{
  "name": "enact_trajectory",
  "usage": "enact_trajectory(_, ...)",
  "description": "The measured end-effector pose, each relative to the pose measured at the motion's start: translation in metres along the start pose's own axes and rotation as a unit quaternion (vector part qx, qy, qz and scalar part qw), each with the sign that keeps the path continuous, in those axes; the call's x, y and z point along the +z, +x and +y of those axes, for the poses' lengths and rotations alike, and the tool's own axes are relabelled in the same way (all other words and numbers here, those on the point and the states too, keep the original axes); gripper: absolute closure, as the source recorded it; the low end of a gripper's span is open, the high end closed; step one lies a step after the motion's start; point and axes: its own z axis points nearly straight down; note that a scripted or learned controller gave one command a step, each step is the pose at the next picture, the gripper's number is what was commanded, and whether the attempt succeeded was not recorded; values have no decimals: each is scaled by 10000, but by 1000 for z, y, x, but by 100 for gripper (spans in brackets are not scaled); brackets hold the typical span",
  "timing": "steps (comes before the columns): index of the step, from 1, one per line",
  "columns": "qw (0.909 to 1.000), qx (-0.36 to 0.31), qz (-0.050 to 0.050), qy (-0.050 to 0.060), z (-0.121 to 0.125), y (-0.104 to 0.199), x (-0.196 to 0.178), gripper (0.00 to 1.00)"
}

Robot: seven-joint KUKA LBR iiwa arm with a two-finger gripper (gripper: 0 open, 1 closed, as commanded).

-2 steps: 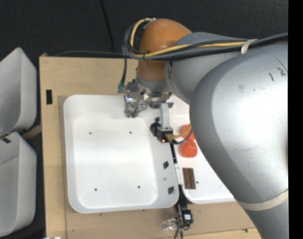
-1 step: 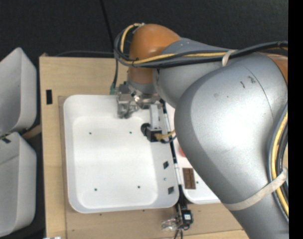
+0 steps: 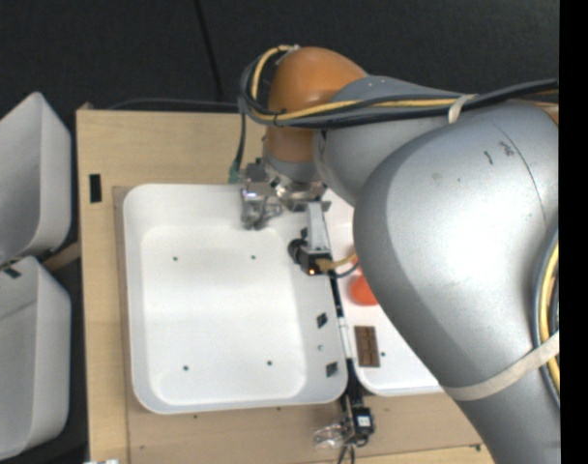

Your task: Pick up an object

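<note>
Grey KUKA arm with orange band [image 3: 308, 80] reaches in from 3 o'clock and covers most of the right-hand shallow white plastic bin [image 3: 396, 380]. Small metal two-finger gripper [image 3: 258, 209] sits over the far right corner of the left-hand shallow white plastic bin [image 3: 149, 259], roughly 12 o'clock from that bin's centre.

Claw state: cannot tell how far it is open; the tip is small and blurred against the white rim. Nothing discernible between its tips.

Candidate objects, both in the right bin, at about 4 to 5 o'clock from the gripper:
- rounded orange-red object [image 3: 360, 289], partly hidden under the arm, just beside the divider between the bins.
- flat brown rectangular piece [image 3: 366, 346], nearer the camera, lying flat on the bin floor close to the divider.

Handling judgement: the orange-red object looks small, light and smooth, so it may roll or slip. Best taken across its widest part, from straight above. The brown piece looks thin and stiff. Lying flat, it offers little height to grip, so pinch across its short sides.

Gripper is well apart from both objects; grasp not yet begun.
</note>
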Motion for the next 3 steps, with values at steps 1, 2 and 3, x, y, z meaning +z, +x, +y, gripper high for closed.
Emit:
enact_trajectory(1, 10000, -12, 2, -46, 1, 5, -16, 100)
enact_trajectory(2, 10000, -24, -13, 2, 0, 53, 1, 100)
enact_trajectory(3, 10000, 16, -19, -29, -17, 3, -1, 100)
